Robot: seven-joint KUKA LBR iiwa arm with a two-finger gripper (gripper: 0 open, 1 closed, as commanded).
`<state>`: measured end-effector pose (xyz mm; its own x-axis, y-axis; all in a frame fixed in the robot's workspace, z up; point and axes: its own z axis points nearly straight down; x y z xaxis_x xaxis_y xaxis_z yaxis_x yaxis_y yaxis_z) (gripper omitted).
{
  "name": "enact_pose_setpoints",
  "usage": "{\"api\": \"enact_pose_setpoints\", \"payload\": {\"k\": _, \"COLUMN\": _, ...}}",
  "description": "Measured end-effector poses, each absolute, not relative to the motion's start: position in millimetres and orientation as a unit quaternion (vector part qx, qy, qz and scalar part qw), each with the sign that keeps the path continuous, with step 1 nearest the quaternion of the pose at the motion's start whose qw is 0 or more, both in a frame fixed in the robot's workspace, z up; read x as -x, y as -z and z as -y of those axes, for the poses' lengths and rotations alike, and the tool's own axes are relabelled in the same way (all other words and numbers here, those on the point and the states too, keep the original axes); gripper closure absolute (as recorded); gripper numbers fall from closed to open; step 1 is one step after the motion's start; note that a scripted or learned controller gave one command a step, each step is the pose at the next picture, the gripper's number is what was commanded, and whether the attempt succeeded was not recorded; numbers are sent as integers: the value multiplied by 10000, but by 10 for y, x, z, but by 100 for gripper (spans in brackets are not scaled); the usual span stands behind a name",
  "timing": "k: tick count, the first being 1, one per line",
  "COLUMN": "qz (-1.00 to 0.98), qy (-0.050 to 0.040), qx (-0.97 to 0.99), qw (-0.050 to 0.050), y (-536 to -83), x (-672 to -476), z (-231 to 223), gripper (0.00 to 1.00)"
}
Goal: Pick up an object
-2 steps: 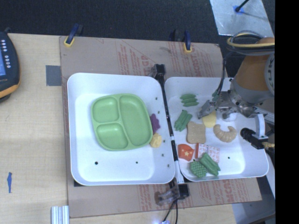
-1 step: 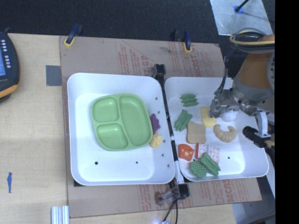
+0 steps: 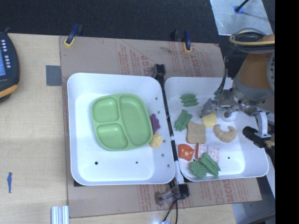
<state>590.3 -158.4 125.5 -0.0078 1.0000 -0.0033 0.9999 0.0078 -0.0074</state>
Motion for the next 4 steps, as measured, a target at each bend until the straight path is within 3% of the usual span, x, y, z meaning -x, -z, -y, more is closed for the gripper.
{"api": "enact_pose_setpoints", "payload": {"k": 1, "qz": 7092, "qy": -20, "qx": 7050, "qw": 20, "y": -1139, "x": -5881, "z": 1485, "gripper": 0}}
{"api": "enact_pose_setpoints", "payload": {"k": 2, "qz": 7106, "qy": 1, "qx": 7036, "qw": -9, "y": -970, "x": -6223, "z": 1018, "gripper": 0}}
{"api": "enact_pose_setpoints", "payload": {"k": 3, "qz": 7092, "qy": 3, "qx": 7050, "qw": -5, "y": -924, "x": -6581, "z": 935, "gripper": 0}}
{"api": "enact_pose_setpoints", "payload": {"k": 4, "qz": 7083, "qy": -34, "qx": 7059, "qw": 34, "y": -915, "x": -5954, "z": 967, "gripper": 0}}
